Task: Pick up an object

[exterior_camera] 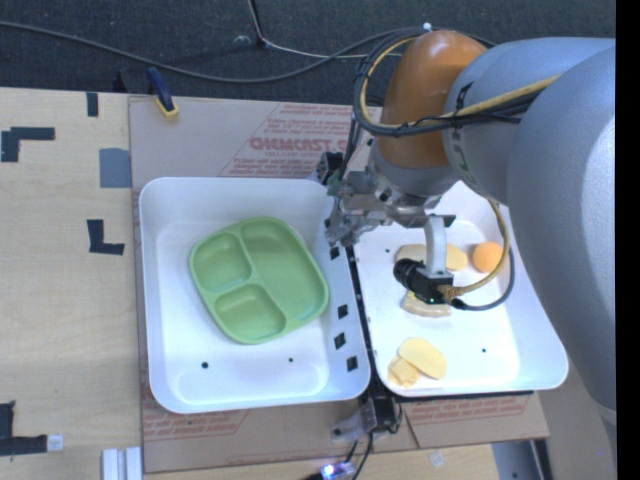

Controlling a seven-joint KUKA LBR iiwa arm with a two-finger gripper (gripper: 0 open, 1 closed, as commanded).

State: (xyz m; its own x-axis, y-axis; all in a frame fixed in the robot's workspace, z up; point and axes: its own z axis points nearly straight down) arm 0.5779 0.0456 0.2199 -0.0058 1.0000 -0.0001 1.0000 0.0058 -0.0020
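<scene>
The gripper (338, 230) hangs over the twin rims where the left bin (150, 268) and the right bin (495, 343) meet, toward their far end. Nothing can be seen gripped in it. Its tip is a dark tangle against the dark strip between the bins, so whether it is clenched or released cannot be told. The nearest thing to it is the green tray (258, 278), a three-compartment dish lying flat in the left bin and turned at a slant. Its far right corner is just beside the gripper but apart from it. In the right bin, the other things lie farther from the gripper. An orange ball (487, 256) sits near the far right wall. A pale yellow piece (456, 258) lies just left of the ball, its left side hidden behind the robot's wrist. A beige disc (430, 308) lies nearer the middle, its top edge covered in the same way. Two yellow pieces (420, 358) lie touching each other toward the near wall. The grey arm (540, 148) fills the upper right and hides the right bin's far corner.
</scene>
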